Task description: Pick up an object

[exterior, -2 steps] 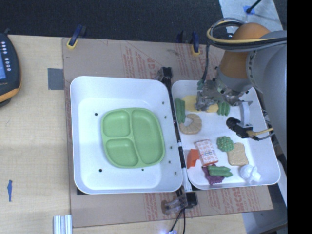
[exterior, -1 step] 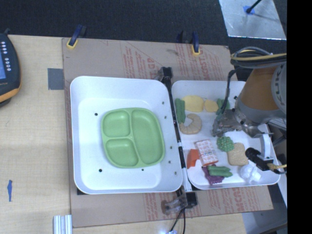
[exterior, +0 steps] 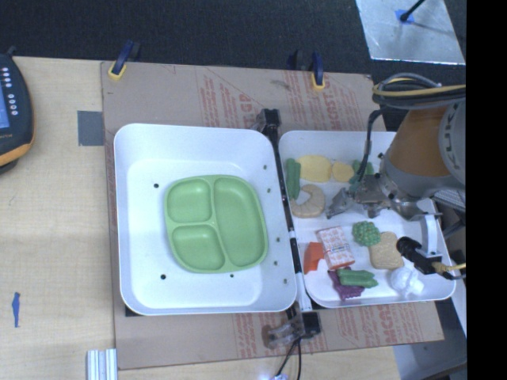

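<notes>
The end effector (exterior: 354,200) is seen low inside the right bin (exterior: 310,290), its dark metal tips down among the toy food, and whether they are spread or closed cannot be told from this angle; nothing is seen gripped between them. Just at its nine o'clock a beige ring-shaped piece (exterior: 309,200) is lying, and at its eleven o'clock two yellow pieces (exterior: 315,167) are found beside a green pod (exterior: 293,176). At five o'clock, close by, a green broccoli floret (exterior: 365,233) is sitting next to a tan slice of toast (exterior: 386,252); at six o'clock a red-and-white packet (exterior: 336,246) is laid flat, with an orange piece (exterior: 314,256) and a purple-and-green piece (exterior: 352,280) beyond it. Further out, at nine o'clock, the left bin (exterior: 135,212) is occupied by a green divided plate (exterior: 214,224). Both bins are carried on cardboard on the counter (exterior: 47,236).

The step in hand is judged to be the descent onto a candidate. Next, a closing on one piece is called for, then a straight lift; crowding could be a risk.
</notes>
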